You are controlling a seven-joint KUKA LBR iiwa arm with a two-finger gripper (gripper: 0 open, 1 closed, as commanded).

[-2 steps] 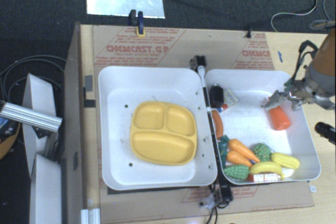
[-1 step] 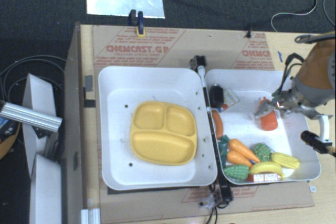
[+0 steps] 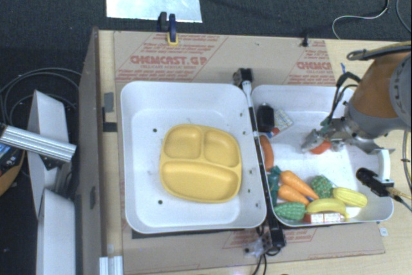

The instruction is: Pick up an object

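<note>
The right bin [image 3: 299, 98] holds toy foods. A small red-orange piece [image 3: 321, 149] lies near its middle, and my gripper [image 3: 320, 139] sits right over it, touching or nearly touching its top. The grey arm with its orange band [image 3: 380, 96] reaches in from the right. Along the bin's front lie two orange carrots [image 3: 297, 185], a yellow banana [image 3: 325, 206], a yellow corn cob [image 3: 350, 197] and green pieces [image 3: 290, 210]. An orange sausage shape [image 3: 267, 151] lies against the bin's left wall.
The left bin [image 3: 145, 106] holds a yellow divided plate [image 3: 200, 162]. A black item [image 3: 265, 117] and a small pale packet [image 3: 282, 119] lie at the right bin's back left. A black part [image 3: 371, 181] juts over that bin's right side. Cables lie on the floor at the left.
</note>
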